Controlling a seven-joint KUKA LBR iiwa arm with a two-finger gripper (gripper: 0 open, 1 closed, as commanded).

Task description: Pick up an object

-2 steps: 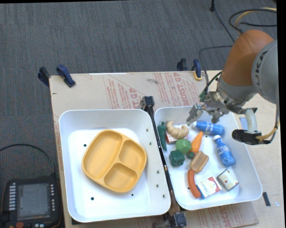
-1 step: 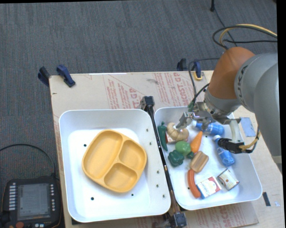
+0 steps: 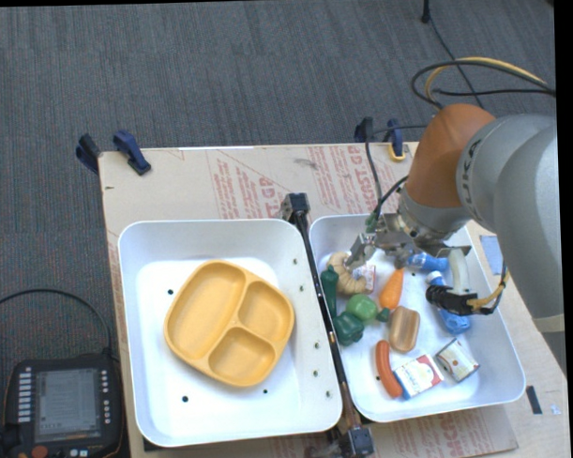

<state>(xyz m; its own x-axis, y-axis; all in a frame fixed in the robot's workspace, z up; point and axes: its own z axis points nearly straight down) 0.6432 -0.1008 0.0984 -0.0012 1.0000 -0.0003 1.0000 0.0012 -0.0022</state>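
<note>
My gripper [image 3: 364, 253] is low over the upper left part of the right bin [image 3: 503, 380]. It hangs just above a beige toy [image 3: 341, 265] and close to an orange carrot [image 3: 392, 287]. Green toys [image 3: 361, 308] lie right below it, along the bin's left wall. The arm's grey wrist and orange band cover the bin's upper right part. I see nothing lifted off the bin floor.
The right bin also holds a tan bread piece [image 3: 403, 328], a red sausage [image 3: 386, 368], a red-and-white box [image 3: 416, 375], a small carton [image 3: 456, 358] and blue toys [image 3: 451, 316]. In the left bin [image 3: 147, 407] lies a yellow divided plate [image 3: 229, 322]. Blue clamps [image 3: 131, 150] grip the board's far edge.
</note>
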